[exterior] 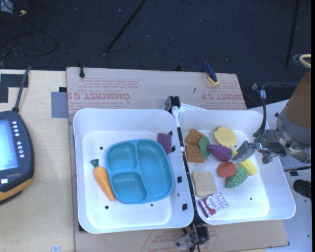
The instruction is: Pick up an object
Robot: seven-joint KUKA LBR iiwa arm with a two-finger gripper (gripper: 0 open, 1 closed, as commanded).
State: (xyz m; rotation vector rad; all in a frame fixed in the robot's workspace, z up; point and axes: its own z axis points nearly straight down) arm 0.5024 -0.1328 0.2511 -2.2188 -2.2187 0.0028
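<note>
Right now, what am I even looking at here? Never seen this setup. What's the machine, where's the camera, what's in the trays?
One camera looks down at a slant on a bench with two shallow white bins side by side. The machine is a robot arm reaching in from the right of the picture; its gripper hangs low over the right bin, among the toys. I cannot tell whether it holds anything.

The right bin has toy food: a yellow piece, purple grapes, a red tomato, corn, a green vegetable, a bread slice, brown pieces and a small red and white packet.

The left bin has a blue divided plate, a toy carrot beside it and a small purple toy at the plate's far corner.

The screen device at the left is a handheld controller.
</note>
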